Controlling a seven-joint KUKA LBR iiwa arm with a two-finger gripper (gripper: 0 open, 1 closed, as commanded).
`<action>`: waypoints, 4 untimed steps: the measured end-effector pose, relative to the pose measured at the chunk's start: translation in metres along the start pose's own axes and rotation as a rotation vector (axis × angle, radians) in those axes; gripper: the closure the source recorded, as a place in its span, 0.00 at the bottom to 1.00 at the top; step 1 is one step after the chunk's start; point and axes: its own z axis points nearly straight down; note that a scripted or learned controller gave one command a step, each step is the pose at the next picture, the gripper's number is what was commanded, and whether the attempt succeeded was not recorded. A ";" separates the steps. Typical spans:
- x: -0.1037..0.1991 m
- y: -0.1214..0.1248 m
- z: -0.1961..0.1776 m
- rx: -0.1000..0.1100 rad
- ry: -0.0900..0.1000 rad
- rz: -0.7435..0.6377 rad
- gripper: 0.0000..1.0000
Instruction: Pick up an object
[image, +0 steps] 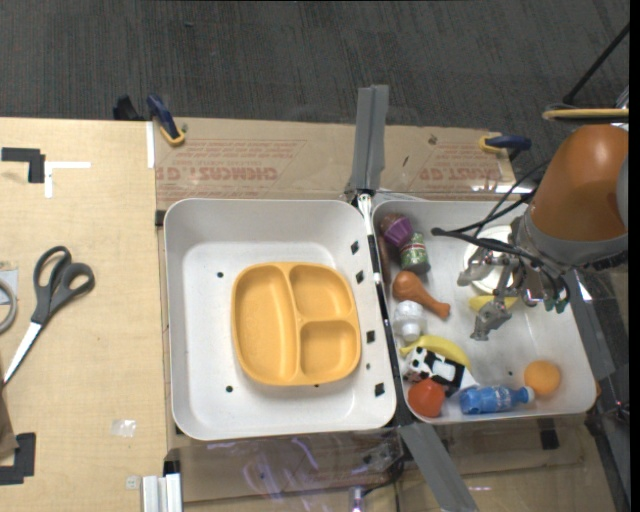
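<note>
Gripper (490, 295) low over the right bin (575, 395), reached in from the right under the grey arm (560, 245) and its orange band (590, 180); fingers (487, 322) pointing down toward the bin floor, splayed somewhat apart, nothing seen between them. Just beside the fingertips, something yellow (497, 303), partly hidden by the metalwork, too covered to name or to say whether touched. Left of the gripper, near it, a brown drumstick toy (417, 291); beyond that and farther up the bin, a purple piece (399, 229) with a dark green piece (414, 254) below it, both against the left wall. Below the drumstick, a whitish ball (407, 318). Down and to the left of the gripper, a banana (436, 349) lying over a black-and-white toy (444, 371), with a red ball (426, 399) touching that toy's lower edge. Straight below the gripper, well apart, a blue bottle (494, 399) on its side along the front wall; just right of it, an orange ball (542, 377). Far left of the gripper, past the divider, the left bin (190, 320) holding a yellow divided plate (297, 323). Farther left still, scissors (45, 300) on the wooden bench (80, 400).
</note>
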 end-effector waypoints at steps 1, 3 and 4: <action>-0.025 0.051 0.029 0.000 -0.004 0.120 0.00; -0.014 0.022 0.029 0.000 -0.003 0.157 0.00; 0.046 0.055 0.031 0.002 0.001 0.489 0.00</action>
